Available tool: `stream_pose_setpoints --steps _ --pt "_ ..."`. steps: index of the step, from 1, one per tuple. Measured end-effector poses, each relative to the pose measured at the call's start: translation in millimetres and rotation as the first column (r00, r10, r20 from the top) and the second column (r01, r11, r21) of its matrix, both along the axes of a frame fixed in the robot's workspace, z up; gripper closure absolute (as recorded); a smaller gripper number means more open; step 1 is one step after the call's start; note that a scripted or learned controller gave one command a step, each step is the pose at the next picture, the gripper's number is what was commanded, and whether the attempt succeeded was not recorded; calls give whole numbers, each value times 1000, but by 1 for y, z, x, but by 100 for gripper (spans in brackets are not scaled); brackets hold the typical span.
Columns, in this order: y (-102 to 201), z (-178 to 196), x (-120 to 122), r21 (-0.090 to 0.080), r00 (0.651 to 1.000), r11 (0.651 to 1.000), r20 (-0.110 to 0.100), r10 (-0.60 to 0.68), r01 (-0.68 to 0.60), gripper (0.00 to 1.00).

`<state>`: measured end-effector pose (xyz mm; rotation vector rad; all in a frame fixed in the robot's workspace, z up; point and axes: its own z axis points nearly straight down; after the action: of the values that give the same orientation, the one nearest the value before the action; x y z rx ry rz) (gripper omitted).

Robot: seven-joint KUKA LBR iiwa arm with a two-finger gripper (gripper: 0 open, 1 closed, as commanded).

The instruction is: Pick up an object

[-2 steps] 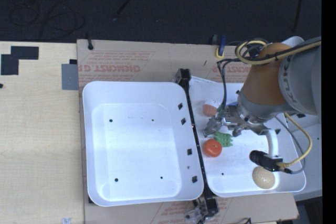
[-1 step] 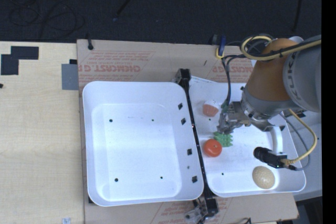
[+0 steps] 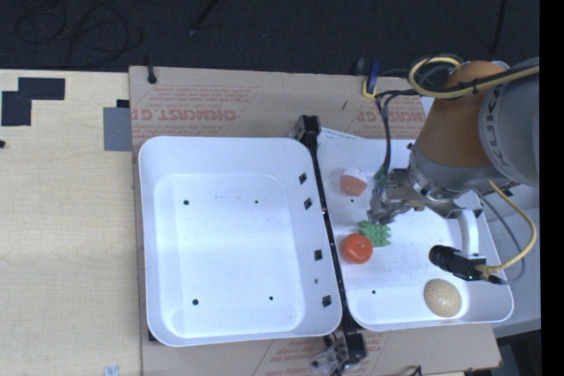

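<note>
The gripper (image 3: 381, 211), its state impossible to tell, hovers in the right bin (image 3: 493, 311) just above a green toy (image 3: 375, 232), a red ball (image 3: 357, 248) at seven o'clock, so the approach seems underway and next comes descending and closing.

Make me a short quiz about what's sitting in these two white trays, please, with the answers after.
1. True or false: the red ball lies in the same bin as the gripper.
2. Which thing lies nearest the camera-side right corner of the right bin? A) the beige egg-shaped thing B) the green spiky toy C) the small pink thing
3. Fill in: the green spiky toy sits just below the ____ in the camera view.

Key: 1 true; 2 A; 3 gripper.
</note>
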<state>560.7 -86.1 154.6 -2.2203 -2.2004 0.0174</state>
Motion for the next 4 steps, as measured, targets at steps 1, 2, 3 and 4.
stream_pose_setpoints --steps 1,2,3,4 --pt "23 33 73 -3 1000 1000 21 12 -12 100" --pt "82 107 85 -2 1000 1000 22 14 -14 100" --pt "173 196 85 0 1000 1000 23 18 -18 100" --pt "269 259 84 0 1000 1000 20 18 -18 100"
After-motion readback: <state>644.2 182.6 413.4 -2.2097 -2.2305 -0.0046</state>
